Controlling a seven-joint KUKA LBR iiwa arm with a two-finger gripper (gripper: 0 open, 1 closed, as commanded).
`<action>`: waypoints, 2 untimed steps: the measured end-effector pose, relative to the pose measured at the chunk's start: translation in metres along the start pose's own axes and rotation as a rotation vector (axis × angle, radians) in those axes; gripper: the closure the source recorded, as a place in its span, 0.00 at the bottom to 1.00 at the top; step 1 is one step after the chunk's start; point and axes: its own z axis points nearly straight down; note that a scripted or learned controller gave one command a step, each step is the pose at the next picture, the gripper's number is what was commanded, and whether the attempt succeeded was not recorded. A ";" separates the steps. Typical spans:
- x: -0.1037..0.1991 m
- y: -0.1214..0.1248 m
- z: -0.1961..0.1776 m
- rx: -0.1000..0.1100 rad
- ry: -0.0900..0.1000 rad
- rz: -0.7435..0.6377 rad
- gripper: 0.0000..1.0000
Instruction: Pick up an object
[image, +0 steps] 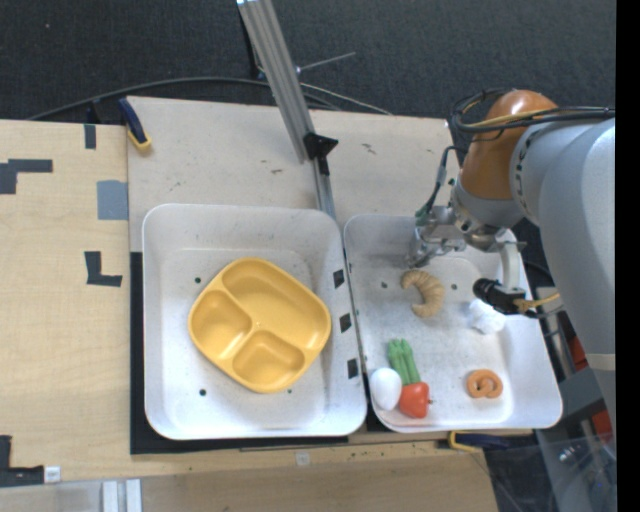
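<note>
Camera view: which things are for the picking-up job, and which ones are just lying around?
For the job: the tool, by the croissant in the right bin, probably its pick.

Just lying about: yellow plate in the left bin; white egg, red-and-green vegetable, orange swirl.

The right bin (450, 345) is open mid-floor — a croissant (425, 292) lies just beside the gripper (432, 250), toy vegetables (405, 375) crowd one corner.

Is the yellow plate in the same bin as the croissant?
No, the plate lies in the view's left bin, while the croissant lies in the right bin.
</note>
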 end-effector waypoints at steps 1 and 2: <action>-0.005 -0.006 -0.048 -0.005 0.002 0.002 1.00; -0.005 -0.003 -0.112 -0.008 0.001 0.002 1.00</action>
